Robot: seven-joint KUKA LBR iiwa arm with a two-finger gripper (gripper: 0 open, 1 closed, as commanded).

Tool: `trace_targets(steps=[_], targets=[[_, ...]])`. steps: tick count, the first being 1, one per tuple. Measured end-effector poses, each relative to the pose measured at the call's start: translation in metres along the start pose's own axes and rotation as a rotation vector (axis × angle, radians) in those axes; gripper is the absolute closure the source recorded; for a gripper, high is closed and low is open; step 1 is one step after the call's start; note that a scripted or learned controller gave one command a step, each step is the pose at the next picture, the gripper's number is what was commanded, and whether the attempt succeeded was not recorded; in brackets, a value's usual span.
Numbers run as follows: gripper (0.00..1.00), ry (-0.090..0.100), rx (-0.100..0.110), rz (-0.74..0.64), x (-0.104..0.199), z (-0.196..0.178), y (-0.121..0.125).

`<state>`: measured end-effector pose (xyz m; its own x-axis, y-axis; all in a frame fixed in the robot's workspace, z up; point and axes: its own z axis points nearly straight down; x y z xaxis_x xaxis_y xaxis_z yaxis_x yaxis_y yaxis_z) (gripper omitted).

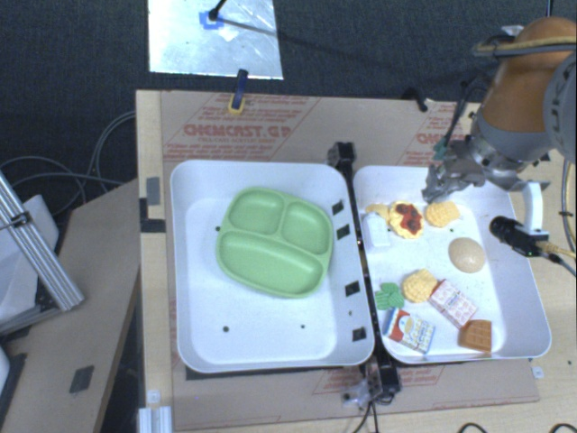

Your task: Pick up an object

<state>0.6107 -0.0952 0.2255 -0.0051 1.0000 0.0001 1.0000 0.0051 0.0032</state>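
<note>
Overhead, two-finger gripper (436, 190) low over far part of right shallow white bin (532, 318), just beside round yellow waffle-like toy (442, 214), finger state impossible to tell, green divided plate (274, 242) in left white bin (194, 269).

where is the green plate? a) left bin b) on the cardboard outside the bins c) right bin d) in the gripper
a: the green plate lies flat in the left bin, while the gripper hangs over the right bin among the small toy foods.
</note>
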Motion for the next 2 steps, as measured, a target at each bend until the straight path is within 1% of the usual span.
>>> trace_targets(steps=[1, 2], targets=[[1.00, 0.001, 0.003, -0.002, 0.043, 0.006, -0.007], [1.00, 0.002, 0.002, -0.004, 0.098, 0.014, -0.013]])
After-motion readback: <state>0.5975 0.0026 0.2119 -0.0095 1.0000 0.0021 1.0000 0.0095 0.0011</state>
